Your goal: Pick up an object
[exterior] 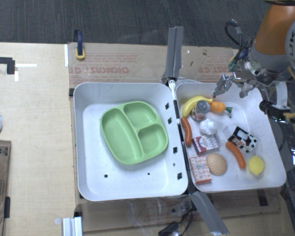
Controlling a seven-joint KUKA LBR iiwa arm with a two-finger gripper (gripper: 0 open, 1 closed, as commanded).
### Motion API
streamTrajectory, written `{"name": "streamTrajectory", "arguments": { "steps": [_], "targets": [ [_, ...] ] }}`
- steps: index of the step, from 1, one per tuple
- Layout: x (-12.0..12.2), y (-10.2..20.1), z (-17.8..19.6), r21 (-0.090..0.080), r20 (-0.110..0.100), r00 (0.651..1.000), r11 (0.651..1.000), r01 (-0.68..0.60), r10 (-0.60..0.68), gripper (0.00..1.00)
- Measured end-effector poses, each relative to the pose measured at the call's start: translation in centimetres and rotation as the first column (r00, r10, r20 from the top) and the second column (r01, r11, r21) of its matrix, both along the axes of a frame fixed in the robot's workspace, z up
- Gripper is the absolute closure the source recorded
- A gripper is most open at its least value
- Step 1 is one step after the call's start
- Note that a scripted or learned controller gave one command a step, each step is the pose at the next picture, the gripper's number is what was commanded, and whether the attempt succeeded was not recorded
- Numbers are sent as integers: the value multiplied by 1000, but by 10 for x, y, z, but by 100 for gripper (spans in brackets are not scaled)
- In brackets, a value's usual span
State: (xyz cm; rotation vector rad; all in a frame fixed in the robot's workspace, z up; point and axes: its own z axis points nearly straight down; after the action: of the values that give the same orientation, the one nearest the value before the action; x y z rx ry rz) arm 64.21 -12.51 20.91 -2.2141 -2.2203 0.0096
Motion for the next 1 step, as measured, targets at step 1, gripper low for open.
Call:
{"name": "streamTrajectory", "arguments": {
  "steps": [1],
  "targets": [
    [-87, -48, -77, 2, 0, 1000, 1000, -9, 9, 0]
  ]
}}
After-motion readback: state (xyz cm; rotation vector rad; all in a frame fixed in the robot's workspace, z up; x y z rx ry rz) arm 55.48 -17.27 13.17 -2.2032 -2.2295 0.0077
